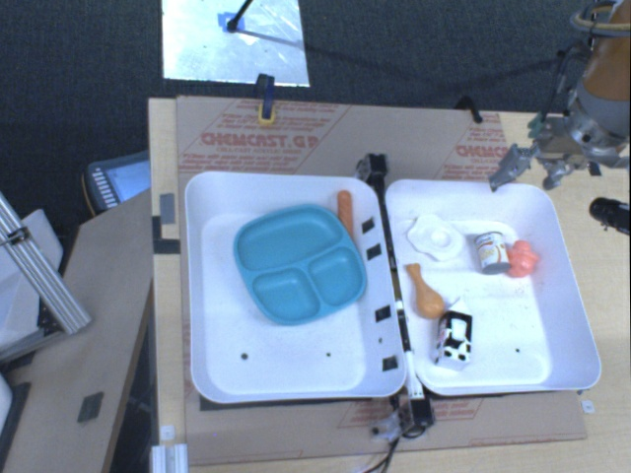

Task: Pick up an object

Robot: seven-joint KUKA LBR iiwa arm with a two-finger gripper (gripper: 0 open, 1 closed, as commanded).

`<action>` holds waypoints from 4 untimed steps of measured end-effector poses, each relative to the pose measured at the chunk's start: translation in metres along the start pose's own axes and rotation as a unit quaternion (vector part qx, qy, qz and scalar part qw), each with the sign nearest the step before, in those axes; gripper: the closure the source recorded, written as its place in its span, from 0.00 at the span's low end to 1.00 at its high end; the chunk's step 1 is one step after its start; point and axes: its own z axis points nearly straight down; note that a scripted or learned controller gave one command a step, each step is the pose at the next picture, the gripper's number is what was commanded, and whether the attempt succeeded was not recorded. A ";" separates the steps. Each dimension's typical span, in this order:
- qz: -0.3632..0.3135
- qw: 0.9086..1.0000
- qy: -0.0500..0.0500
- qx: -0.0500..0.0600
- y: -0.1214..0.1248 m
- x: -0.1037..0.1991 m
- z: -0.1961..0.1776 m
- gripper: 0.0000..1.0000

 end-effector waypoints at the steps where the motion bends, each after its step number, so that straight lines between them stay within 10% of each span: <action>1: -0.001 1.000 -0.001 -0.006 0.002 0.000 -0.007 0.00; 4: -0.002 1.000 -0.001 -0.004 0.010 0.001 0.166 0.00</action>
